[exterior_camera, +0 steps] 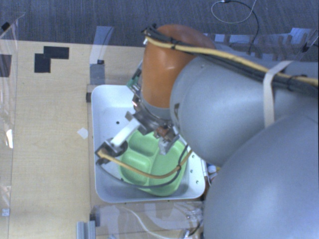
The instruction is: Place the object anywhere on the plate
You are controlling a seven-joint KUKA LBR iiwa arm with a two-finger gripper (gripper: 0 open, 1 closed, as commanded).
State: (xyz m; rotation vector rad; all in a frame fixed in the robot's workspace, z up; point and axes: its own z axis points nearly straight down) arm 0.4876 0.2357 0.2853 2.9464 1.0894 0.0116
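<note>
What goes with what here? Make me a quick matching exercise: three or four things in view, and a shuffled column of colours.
Things:
1. plate
2. bin
3. band above the wrist
4. cable along the arm

Colours:
A. orange
B. yellow
C. light green
D. white

Pairs: 1-C, 2-D, 3-A, 4-B

Green divided plate (144, 158) in white bin (107, 108)

White bin (102, 183) on tan bench (45, 148); black tape marks (50, 58).
</note>
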